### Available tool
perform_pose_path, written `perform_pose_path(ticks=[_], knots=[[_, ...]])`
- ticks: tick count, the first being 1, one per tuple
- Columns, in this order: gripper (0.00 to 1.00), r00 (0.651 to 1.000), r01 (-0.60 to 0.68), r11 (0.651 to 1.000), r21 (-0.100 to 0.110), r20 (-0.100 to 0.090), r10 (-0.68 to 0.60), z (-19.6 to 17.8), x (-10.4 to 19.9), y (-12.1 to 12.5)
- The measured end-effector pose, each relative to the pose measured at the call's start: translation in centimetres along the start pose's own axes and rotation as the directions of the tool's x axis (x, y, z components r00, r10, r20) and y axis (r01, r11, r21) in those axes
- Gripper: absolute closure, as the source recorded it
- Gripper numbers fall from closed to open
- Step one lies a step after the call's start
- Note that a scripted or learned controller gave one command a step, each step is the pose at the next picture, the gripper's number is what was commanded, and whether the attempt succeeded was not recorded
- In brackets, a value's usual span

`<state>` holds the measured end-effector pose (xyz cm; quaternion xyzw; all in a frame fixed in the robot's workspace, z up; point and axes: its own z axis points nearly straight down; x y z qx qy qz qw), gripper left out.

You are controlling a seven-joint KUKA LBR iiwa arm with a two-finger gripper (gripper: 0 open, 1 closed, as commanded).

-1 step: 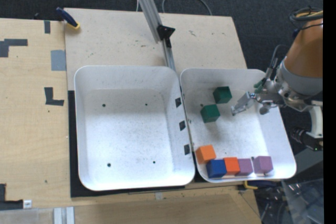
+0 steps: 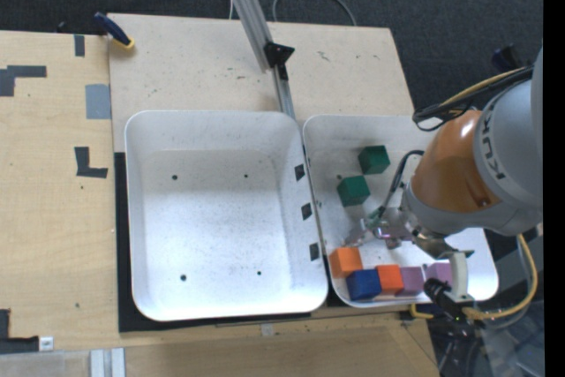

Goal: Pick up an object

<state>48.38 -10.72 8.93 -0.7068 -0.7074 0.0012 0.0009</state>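
Observation:
Several small blocks lie in the right bin (image 2: 322,137). Two green blocks (image 2: 373,159) (image 2: 353,189) sit near its middle. Along its near edge are an orange block (image 2: 346,260), a blue block (image 2: 363,284), a second orange block (image 2: 390,279) and a purple block (image 2: 412,280), with a pink block (image 2: 439,271) at the right end. My gripper (image 2: 378,230) hangs low in the right bin, between the lower green block and the row at the near edge, just right of the first orange block. Nothing shows as held.
The left bin (image 2: 141,190) stands beside the right one, sharing a raised middle wall (image 2: 309,207). A metal rail (image 2: 252,4) slants in from the top to the bins' junction. The arm's orange band (image 2: 450,172) and cables overhang the right bin's right side.

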Motion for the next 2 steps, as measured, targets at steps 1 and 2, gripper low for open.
perform_pose_path(ticks=[1, 2], knots=[[1.0, 1.0, 0.0, 1.0, 0.001, -0.003, 0.0, -1.2, 0.0, 0.1], [1.0, 1.0, 0.002, 1.0, -0.001, -0.001, -0.002, -0.2, 1.9, 2.0]])
